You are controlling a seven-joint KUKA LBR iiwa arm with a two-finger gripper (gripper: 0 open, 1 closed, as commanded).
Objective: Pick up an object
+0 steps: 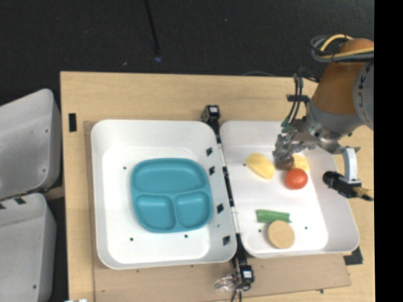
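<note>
My arm [343,99] is grey with a broad orange band above the wrist. Yellow and dark cables loop over it, and my end effector [284,156] is dark metal

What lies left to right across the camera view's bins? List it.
Blue divided tray → pale yellow piece → green piece → round tan piece → red ball.

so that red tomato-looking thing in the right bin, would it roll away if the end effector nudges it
Probably. The red tomato looks round and smooth, so a sideways nudge would likely send it rolling across the flat floor of the right bin. Its glossy skin may also slip between fingers. The yellow piece and the end effector sit close by and might stop it on that side.
</note>
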